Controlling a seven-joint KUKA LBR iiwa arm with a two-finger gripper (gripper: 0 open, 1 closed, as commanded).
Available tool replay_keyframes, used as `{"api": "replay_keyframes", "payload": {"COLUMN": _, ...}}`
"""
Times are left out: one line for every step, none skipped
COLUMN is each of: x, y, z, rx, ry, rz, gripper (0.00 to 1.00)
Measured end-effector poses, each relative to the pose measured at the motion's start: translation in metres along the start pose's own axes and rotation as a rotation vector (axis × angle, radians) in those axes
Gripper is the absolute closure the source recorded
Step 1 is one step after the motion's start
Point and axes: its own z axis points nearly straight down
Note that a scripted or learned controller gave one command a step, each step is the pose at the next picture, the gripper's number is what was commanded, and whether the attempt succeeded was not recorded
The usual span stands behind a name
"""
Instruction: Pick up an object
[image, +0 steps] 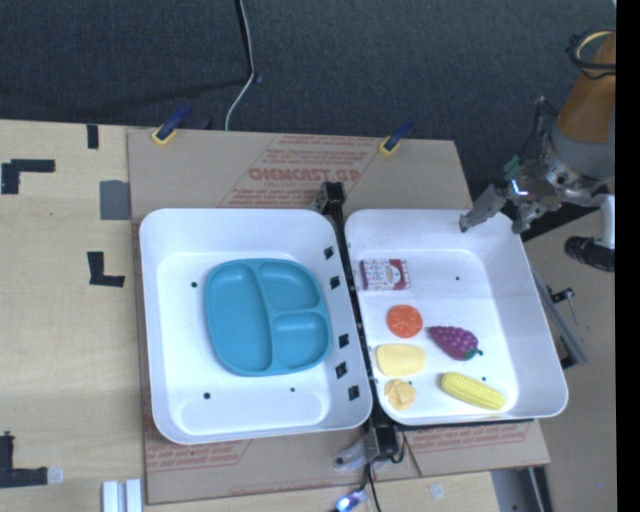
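Corn (472, 391) low; end effector (495, 213) open, empty.

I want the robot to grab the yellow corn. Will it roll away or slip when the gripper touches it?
The corn is long and rounded, lying on its side on the right bin's smooth floor, so a nudge would probably roll it. It looks like a toy, likely light and stiff. Its bumpy skin may help grip. The gripper hangs over the bin's far edge, apart from it.

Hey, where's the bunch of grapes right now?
The purple toy grapes lie in the right bin, just right of the orange slice and above the corn cob.
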Motion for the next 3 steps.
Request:
{"api": "replay_keyframes", "payload": {"x": 0.005, "y": 0.008, "z": 0.053, "rx": 0.005, "ry": 0.001, "rz": -0.001, "gripper": 0.00}}
{"api": "replay_keyframes", "payload": {"x": 0.015, "y": 0.004, "z": 0.106, "rx": 0.004, "ry": 0.001, "rz": -0.001, "gripper": 0.00}}
{"api": "replay_keyframes", "payload": {"x": 0.016, "y": 0.004, "z": 0.135, "rx": -0.001, "ry": -0.002, "rz": -0.001, "gripper": 0.00}}
